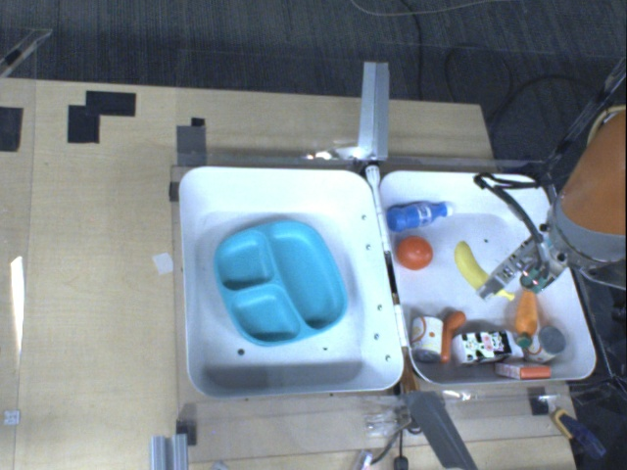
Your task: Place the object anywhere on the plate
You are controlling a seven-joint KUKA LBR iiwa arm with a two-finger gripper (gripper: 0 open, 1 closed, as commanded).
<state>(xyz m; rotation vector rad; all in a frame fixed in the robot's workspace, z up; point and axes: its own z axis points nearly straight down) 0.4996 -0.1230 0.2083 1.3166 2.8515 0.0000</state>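
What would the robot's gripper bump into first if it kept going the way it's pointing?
Probably the banana. The gripper points toward it from the right, its tips at the banana's lower end. Its height above the banana is unclear.

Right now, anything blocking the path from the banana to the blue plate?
The end effector sits at the banana in the right bin. Between it and the blue plate lie the tomato and the bins' adjoining walls; lifting should clear both.

You see an evenly, brightly lit bench [98, 262] in slightly soft focus, with mild glare on the white bins [284, 189], a faint shadow inside the left bin's near wall, and dark floor beyond the far edge.
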